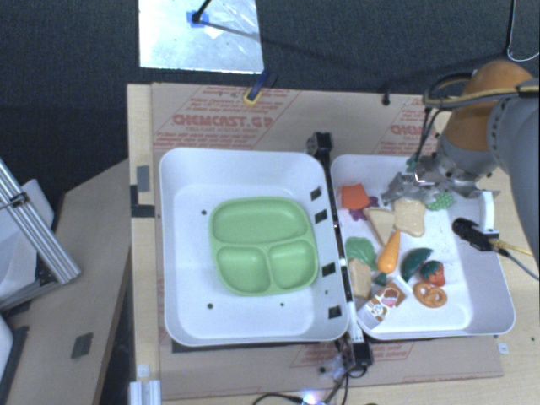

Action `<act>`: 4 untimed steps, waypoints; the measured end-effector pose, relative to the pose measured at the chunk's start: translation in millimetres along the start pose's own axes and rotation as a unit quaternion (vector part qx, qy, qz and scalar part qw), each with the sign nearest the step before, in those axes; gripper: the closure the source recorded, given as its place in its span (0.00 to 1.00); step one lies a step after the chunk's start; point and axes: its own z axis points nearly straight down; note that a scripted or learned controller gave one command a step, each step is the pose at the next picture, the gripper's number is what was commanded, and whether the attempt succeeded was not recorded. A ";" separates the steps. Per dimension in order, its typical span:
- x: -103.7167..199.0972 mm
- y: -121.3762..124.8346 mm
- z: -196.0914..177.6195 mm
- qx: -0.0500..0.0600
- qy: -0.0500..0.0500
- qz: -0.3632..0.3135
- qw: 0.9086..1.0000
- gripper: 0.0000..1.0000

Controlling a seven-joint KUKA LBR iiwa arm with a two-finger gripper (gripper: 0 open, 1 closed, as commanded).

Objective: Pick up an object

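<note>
My gripper [405, 189] hangs low over the back of the right bin [494, 310], reaching in from the right. Directly under and in front of it lies a pale bread-like piece [410, 218]. A bunch of green grapes [439, 199] sits just to its right, and an orange block [355, 197] lies to its left. Nearer the front are a carrot [389, 251], a green leafy piece [361, 249], a dark green piece [415, 262], a red strawberry [434, 271], a pretzel [430, 295] and a small printed packet [381, 302]. I see nothing lifted off the bin floor.
The left bin [181, 184] holds a green divided plate [260, 245]. A black-clipped wall [331, 226] separates the two bins. The bins rest on cardboard [219, 116]; a shiny sheet [201, 24] lies beyond the bench.
</note>
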 end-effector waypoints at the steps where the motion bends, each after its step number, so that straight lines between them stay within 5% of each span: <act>1: -0.3 2.2 -14.8 -0.004 -0.001 -0.001 1.000 1.00; 3: -6.7 5.3 -138.0 -0.005 -0.001 0.000 1.000 1.00; 4: -6.6 6.4 -136.1 -0.003 -0.001 -0.001 1.000 1.00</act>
